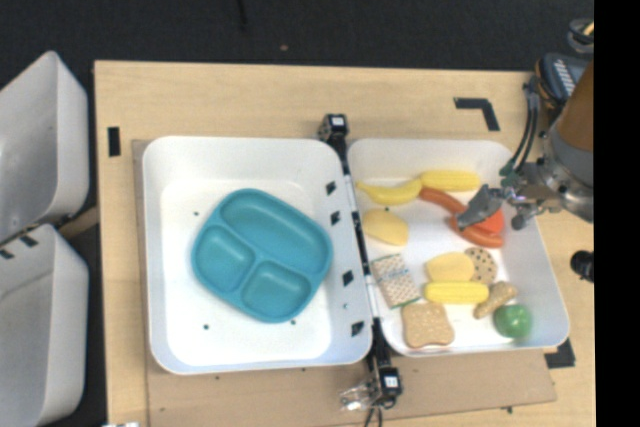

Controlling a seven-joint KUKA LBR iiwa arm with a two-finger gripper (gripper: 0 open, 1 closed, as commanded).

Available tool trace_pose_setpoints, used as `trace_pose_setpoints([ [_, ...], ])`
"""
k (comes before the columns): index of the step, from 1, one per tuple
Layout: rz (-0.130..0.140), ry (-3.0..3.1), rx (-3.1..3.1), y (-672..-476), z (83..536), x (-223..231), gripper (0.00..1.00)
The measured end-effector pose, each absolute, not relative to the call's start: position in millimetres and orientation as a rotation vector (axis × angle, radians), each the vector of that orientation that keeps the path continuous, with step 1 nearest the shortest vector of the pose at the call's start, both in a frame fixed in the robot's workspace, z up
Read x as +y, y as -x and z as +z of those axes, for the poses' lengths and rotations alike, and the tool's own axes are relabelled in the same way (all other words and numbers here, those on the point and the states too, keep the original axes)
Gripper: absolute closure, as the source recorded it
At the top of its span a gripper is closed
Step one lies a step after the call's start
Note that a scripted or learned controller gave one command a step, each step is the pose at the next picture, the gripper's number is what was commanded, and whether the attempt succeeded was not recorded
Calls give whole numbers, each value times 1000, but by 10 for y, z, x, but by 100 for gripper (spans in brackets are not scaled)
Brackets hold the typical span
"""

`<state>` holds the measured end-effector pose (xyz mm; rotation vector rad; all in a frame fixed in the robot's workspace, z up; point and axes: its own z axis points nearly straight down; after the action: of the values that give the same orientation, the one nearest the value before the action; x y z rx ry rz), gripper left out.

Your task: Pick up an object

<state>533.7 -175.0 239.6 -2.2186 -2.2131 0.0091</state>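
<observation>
The right bin holds several toy foods: a banana, a red sausage, an orange piece, a yellow lump, a cookie, a slice of toast and a green fruit. My gripper reaches in from the right and sits low over the bin's right side, right above the orange piece and beside the sausage's end. I see nothing lifted in it.
A blue divided plate lies in the left bin. More pieces crowd the right bin's front: a checkered cracker, a yellow corn piece and a pale yellow chip. The divider runs between the bins.
</observation>
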Motion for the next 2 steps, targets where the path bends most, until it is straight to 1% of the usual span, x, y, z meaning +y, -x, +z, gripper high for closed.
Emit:
trace_pose_setpoints([
  [1,0,2221,-2223,-5360,2450,-1749,0],
  [2,5,2222,-2219,-5361,1929,-1864,0],
])
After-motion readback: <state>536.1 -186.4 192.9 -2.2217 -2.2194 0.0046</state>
